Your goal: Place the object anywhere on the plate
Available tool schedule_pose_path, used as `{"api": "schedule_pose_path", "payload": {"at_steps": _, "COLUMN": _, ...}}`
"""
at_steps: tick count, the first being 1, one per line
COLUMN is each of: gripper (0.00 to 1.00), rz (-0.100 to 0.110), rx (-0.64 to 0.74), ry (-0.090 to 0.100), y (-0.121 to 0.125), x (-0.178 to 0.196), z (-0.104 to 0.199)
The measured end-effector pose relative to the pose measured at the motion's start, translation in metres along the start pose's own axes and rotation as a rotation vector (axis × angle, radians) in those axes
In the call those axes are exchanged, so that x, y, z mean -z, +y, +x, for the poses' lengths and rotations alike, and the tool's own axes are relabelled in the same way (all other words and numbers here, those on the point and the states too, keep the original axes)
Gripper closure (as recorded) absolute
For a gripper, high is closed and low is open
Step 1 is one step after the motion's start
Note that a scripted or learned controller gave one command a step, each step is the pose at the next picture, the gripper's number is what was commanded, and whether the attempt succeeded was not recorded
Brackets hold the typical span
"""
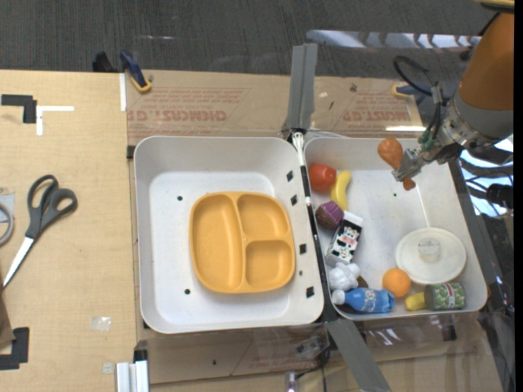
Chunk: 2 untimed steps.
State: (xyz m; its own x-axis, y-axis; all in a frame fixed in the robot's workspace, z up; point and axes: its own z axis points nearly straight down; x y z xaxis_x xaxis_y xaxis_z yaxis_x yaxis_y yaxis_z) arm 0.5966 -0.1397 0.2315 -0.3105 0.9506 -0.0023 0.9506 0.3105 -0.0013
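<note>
A yellow plate (pixel 243 242) with three compartments lies in the left white bin (pixel 163 170), with nothing on it. My gripper (pixel 406 170) hangs over the far part of the right bin (pixel 384 211), well to the right of the plate. A small orange toy (pixel 391 149), shaped like a carrot or drumstick, sits at the fingertips. It appears pinched between them and lifted off the bin floor.
The right bin holds a red tomato (pixel 323 175), a banana (pixel 341 188), a purple item (pixel 330 214), a black-and-white carton (pixel 346 239), a blue bottle (pixel 368 300), an orange (pixel 396 281), a white lid (pixel 431 253) and a green can (pixel 445 296). Scissors (pixel 41 211) lie on the bench at the left.
</note>
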Motion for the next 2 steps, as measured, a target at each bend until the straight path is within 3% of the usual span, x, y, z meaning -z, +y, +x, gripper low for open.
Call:
{"api": "schedule_pose_path", "payload": {"at_steps": 1, "gripper": 1.0, "rz": 0.0, "rx": 0.112, "ry": 0.002, "y": -0.002, "x": -0.04, "z": 0.066}}
{"api": "schedule_pose_path", "payload": {"at_steps": 2, "gripper": 1.0, "rz": 0.0, "rx": 0.181, "ry": 0.002, "y": 0.026, "x": -0.04, "z": 0.154}}
